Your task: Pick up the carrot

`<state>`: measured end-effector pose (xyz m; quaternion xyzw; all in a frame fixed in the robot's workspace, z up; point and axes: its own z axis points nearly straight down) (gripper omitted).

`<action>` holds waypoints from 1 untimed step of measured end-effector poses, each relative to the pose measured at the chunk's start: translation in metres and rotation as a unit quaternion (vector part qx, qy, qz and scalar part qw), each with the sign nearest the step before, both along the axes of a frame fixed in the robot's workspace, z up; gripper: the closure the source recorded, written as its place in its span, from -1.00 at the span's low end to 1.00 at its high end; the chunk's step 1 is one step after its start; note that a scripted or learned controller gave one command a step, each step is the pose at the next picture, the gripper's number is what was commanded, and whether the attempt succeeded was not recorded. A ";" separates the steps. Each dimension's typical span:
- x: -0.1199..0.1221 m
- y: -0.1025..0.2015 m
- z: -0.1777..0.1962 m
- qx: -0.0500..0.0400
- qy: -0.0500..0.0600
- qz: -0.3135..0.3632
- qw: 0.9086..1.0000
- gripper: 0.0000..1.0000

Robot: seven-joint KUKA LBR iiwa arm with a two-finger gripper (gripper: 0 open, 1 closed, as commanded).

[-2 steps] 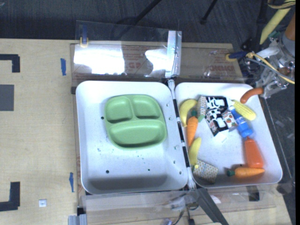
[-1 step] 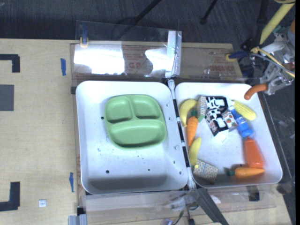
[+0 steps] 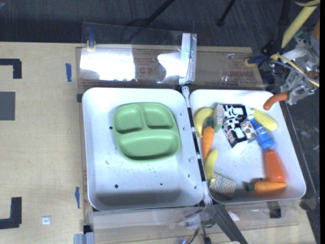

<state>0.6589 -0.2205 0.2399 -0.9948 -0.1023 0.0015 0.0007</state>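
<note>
Spanning a wooden bench (image 3: 40,151), two white bins (image 3: 96,187).

Pale wooden tabletop (image 3: 40,136), marked with black corner brackets and bits of blue tape. Directly on it, side by side and touching: left bin (image 3: 96,182), right bin (image 3: 294,184).

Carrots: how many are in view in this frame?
2. One carrot lies lengthwise along the right bin's left wall, between two yellow items. The other carrot lies crosswise near the front right corner. More may be hidden under the clutter.
</note>
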 end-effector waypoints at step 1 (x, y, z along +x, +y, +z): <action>0.002 0.000 -0.005 0.000 0.000 0.002 1.000 1.00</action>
